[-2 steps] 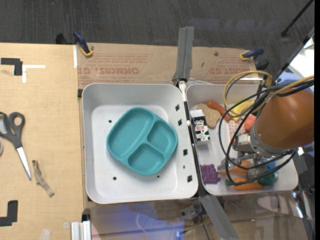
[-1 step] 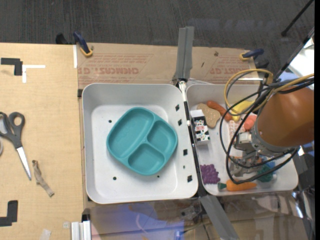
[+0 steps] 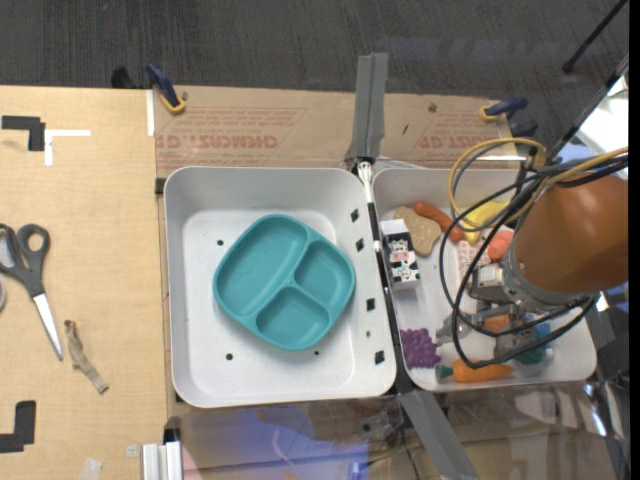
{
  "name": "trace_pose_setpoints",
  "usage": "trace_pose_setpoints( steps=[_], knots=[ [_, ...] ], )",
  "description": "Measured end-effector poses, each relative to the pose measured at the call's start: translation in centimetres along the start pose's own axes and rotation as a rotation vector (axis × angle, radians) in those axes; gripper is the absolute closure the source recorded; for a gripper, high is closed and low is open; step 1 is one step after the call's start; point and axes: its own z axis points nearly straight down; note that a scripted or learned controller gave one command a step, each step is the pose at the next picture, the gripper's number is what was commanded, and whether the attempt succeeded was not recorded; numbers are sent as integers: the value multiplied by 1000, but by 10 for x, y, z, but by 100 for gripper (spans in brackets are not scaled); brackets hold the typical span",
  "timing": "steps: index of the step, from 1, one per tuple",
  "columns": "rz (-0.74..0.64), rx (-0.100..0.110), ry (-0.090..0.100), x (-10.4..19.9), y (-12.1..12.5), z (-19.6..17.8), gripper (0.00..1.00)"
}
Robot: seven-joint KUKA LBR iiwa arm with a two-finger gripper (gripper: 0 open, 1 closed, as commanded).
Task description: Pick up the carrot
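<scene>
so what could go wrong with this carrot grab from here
1. The carrot lies against the near wall of the right bin, so a finger may hit the wall rather than slide beside it.
2. Purple grapes and a teal item sit close, so the pincer might catch one instead.
3. The arm and its cables cover much of this bin, hiding a possible miss.
</scene>
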Motion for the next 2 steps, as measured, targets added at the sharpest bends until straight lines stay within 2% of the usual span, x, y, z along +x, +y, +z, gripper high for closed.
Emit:
trace_pose_setpoints(
  steps=[1,2],
  knots=[
    [373,-11,6,13,-49,13,0],
    [657,-8,8,25,-73,13,0]
  ],
)
